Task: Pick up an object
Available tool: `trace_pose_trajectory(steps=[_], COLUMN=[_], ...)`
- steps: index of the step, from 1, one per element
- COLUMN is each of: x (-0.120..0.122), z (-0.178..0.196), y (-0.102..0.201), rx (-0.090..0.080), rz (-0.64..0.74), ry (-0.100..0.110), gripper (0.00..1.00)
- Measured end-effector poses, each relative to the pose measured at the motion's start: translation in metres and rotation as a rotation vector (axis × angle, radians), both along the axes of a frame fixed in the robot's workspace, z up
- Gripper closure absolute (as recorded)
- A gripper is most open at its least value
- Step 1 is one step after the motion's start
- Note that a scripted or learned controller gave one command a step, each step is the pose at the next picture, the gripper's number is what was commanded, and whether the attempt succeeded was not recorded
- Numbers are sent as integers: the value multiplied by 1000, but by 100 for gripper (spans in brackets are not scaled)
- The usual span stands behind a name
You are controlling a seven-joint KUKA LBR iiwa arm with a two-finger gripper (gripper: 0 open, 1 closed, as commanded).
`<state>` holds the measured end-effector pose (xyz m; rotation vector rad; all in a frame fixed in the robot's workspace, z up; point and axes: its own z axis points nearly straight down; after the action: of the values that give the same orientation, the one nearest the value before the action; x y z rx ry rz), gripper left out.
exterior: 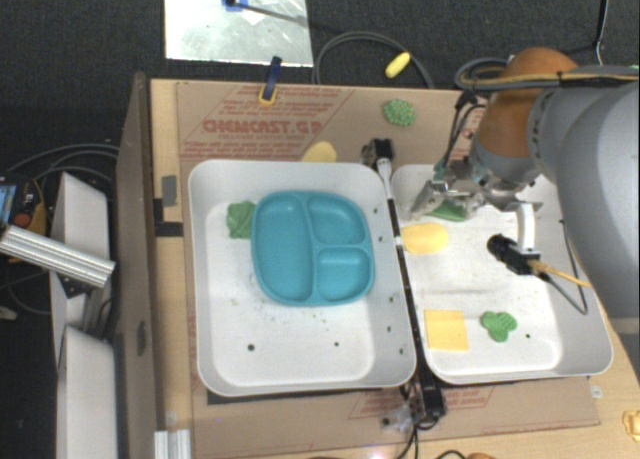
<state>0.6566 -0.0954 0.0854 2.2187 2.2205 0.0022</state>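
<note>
Camera view: the two-finger gripper (443, 199) sits low in the right white bin (575, 342), on a small green object (452, 211); whether it grips cannot be told. A yellow oval piece (425, 238) just beside could get knocked in a lift.

One fixed camera looks down on the bench (250, 117) at a slant from above, facing its far edge, where dark floor lies beyond. It stands far enough back to take in both white bins: the left bin (215, 347) sits near the middle, the right bin (575, 347) toward the right edge, where the arm (585, 147) enters.
</note>
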Motion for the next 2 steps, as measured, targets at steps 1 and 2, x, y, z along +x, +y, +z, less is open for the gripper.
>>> trace_pose_trajectory(steps=[1, 2], x=[3, 13], z=[0, 0], y=[-16, -28], rx=[2, 0], rz=[0, -1], ry=[4, -1], gripper=[0, 0])
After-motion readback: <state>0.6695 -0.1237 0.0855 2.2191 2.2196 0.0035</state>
